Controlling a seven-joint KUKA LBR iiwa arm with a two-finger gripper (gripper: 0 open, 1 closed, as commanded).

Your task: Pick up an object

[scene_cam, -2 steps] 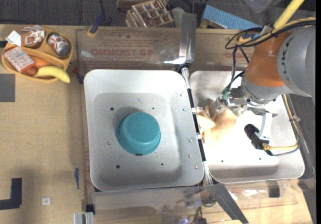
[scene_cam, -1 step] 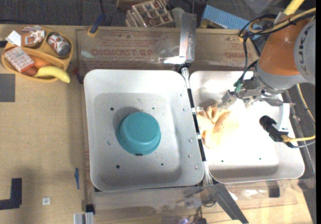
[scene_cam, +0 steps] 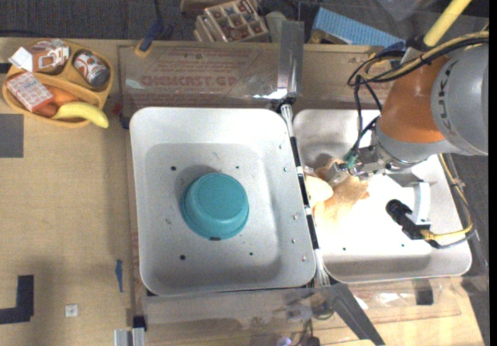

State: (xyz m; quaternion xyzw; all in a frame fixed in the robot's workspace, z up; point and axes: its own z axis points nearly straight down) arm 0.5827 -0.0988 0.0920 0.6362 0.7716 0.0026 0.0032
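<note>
The teal bowl (scene_cam: 216, 205) looks matt plastic, like the left bin (scene_cam: 163, 143) (the right bin (scene_cam: 365, 247) shines glossier).

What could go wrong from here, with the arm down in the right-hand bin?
1. The claw sits low near the left wall of the right bin, so it may knock or scrape that wall.
2. The tan object and the pale object beside it look to be touching. A grab might catch both, or push one away and come up with nothing.
</note>
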